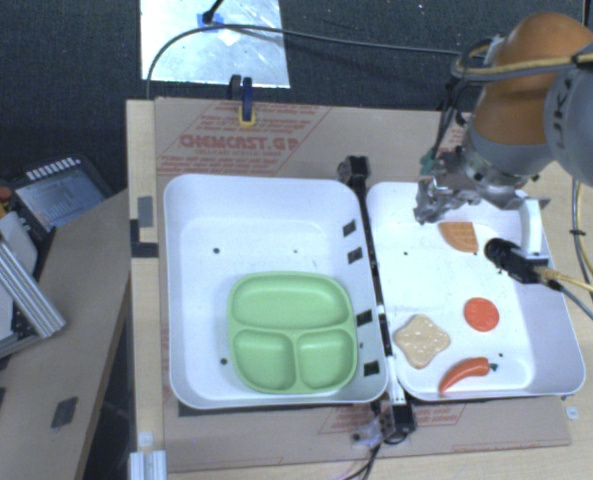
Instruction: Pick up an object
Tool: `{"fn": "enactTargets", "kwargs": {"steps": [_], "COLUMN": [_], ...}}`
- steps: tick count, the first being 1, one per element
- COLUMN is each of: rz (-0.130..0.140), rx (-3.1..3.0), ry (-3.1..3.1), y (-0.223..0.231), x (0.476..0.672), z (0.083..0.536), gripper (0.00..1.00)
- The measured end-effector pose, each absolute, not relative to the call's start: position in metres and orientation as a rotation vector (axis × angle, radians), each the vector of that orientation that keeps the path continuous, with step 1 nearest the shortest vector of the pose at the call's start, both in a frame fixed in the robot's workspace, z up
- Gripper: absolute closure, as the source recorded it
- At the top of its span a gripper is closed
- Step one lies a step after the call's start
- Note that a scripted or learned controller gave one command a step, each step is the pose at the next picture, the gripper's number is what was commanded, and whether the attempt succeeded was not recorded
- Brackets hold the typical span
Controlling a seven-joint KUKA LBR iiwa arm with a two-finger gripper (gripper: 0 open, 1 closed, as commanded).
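Note:
In the right bin (556, 353) lie an orange waffle-like piece (459, 236), a round orange-red disc (482, 314), a tan toast slice (422, 339) and a red chili pepper (466, 372). My gripper (434, 204) hangs over the bin's far left part, just left of and above the waffle piece. Its dark metal fingers point down toward the bin floor, and nothing shows between them.
The left bin (206, 218) holds a green divided plate (288, 330). Black clips (356, 173) line the seam between the bins. A black cylinder with a cable (511, 258) sticks out from the arm over the right bin. A grey device (56, 198) sits at the far left.

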State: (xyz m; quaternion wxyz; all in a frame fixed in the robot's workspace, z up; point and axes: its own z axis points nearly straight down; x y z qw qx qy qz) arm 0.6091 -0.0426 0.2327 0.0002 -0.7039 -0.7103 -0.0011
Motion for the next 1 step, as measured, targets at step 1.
{"fn": "enactTargets", "kwargs": {"steps": [1], "rz": [-0.002], "rx": [-2.212], "ry": [-2.231], "y": [-0.0001], "x": [0.5975], "z": [0.2357], "gripper": [1.0]}}
